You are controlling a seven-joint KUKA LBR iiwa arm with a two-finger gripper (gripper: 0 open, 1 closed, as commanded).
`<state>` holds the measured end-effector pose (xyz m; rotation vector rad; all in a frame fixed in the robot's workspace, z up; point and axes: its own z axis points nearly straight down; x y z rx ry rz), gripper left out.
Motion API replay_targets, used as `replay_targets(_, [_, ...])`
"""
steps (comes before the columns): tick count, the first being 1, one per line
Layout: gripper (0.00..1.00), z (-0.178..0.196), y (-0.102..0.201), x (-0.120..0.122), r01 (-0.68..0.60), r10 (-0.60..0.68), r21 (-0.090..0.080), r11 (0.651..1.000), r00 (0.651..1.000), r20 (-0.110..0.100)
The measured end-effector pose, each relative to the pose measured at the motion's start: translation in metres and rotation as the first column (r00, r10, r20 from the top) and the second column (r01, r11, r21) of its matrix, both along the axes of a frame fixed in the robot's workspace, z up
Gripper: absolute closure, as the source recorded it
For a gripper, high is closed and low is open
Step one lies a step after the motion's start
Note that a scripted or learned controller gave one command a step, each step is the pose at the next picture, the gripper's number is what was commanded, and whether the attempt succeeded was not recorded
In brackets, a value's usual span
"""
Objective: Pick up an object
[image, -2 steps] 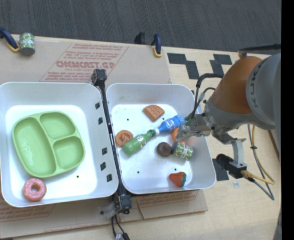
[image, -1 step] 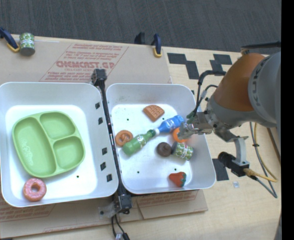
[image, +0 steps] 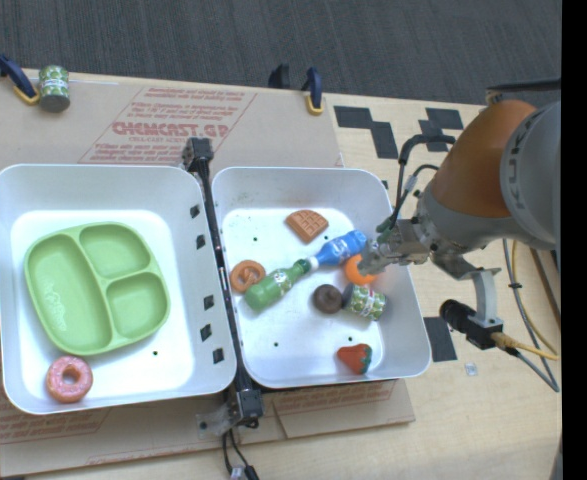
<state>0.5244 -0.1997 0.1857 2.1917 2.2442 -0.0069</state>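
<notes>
The hand (image: pixel 373 264) hangs low at the right bin's (image: pixel 273 363) right wall, over an orange ring (image: pixel 356 270) beside a blue bottle (image: pixel 337 247). Whether it is open or closed, I cannot tell.

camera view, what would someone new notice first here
The bright green divided plate in the left bin stands out first, with a pink frosted donut just below it in that bin's near corner. Next comes the clutter of small toy foods in the right bin, including a green bottle and a blue bottle, where the arm's claw reaches in from the right.
</notes>
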Motion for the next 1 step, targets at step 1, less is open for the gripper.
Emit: replay_targets(1, [1.0, 0.0105, 0.0, 0.0013, -0.003, 0.003, -0.002, 1.0, 1.0, 0.003])
